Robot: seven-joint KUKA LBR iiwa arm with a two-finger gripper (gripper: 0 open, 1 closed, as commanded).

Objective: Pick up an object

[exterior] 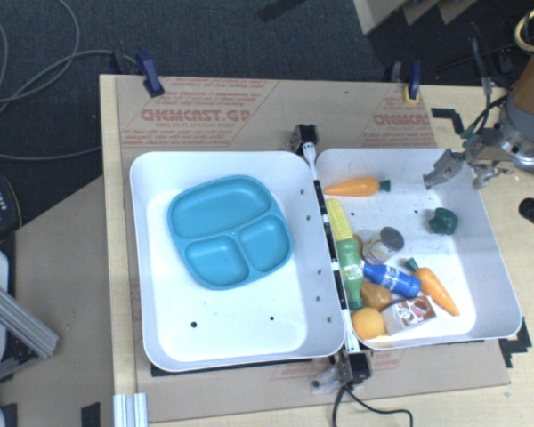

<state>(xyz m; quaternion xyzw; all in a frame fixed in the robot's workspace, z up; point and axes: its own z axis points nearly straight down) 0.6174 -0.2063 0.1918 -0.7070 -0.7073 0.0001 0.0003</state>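
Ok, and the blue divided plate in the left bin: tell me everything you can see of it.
The blue divided plate is light blue, apparently smooth plastic, with rounded corners and three compartments: one large across the far side and two smaller on the near side, parted by raised ridges. It lies flat and right side up on the floor of the left bin, turned slightly askew, towards the bin's far half. Nothing lies in it or touches it apart from the bin floor.
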